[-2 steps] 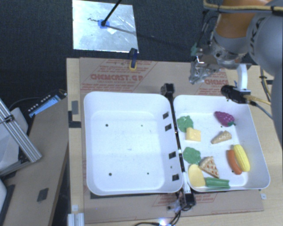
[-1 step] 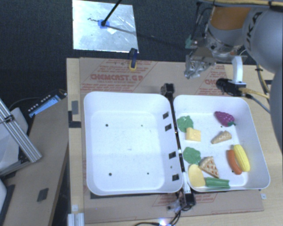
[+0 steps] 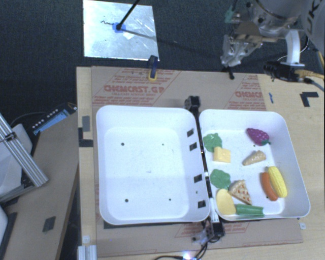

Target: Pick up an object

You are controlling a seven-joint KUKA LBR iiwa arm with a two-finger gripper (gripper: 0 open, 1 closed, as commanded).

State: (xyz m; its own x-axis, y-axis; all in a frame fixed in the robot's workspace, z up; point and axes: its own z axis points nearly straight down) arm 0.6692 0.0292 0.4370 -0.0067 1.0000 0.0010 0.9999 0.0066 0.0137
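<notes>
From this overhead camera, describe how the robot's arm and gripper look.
The arm at the top right has a rounded, pale grey metallic body. The gripper below it is a compact silver-grey metal block tapering to thin dark fingertips. A white curved piece and dark cables sit beside it.

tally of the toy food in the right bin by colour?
Green: 3
Yellow: 3
Purple: 1
Orange: 1
Tan: 2
Total: 10
</notes>
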